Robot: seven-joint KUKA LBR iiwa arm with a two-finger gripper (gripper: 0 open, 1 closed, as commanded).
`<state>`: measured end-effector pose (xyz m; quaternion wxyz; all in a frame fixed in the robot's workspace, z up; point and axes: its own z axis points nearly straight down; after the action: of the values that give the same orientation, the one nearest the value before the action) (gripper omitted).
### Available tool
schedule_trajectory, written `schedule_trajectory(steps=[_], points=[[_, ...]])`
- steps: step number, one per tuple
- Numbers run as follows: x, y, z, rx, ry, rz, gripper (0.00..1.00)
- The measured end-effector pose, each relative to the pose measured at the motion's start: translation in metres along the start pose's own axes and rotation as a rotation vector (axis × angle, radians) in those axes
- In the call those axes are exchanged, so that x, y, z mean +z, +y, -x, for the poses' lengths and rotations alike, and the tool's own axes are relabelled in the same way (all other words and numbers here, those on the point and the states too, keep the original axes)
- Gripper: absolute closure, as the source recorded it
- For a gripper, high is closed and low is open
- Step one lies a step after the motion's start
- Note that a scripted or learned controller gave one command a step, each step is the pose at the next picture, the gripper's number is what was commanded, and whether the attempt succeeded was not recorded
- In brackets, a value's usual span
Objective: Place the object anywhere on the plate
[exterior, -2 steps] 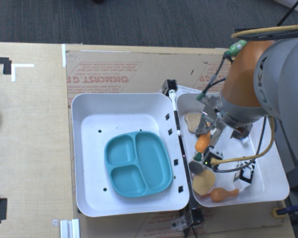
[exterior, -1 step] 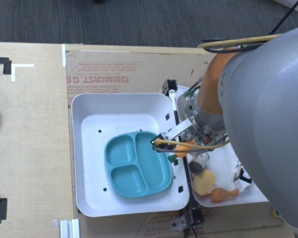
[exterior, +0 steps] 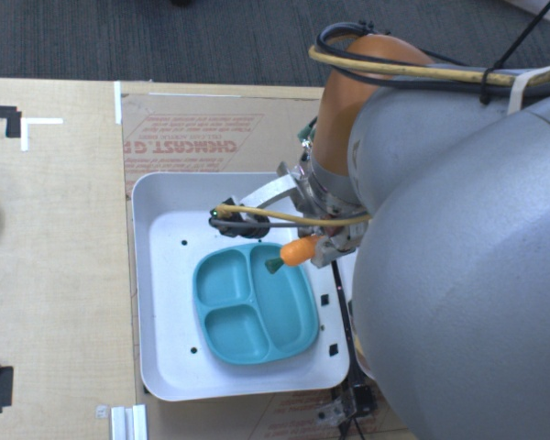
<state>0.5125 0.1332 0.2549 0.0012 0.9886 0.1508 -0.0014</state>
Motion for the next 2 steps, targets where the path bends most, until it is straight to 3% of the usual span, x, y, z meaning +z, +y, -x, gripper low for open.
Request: schedule_trajectory(steps=[1, 2], points=[[-0.0346, -0.0805, -0.0011, 0.028, 0.003, 0.001, 1.00], [-0.0426, -0.0789, -0.0025, 0.030, 0.002, 0.008, 1.00]])
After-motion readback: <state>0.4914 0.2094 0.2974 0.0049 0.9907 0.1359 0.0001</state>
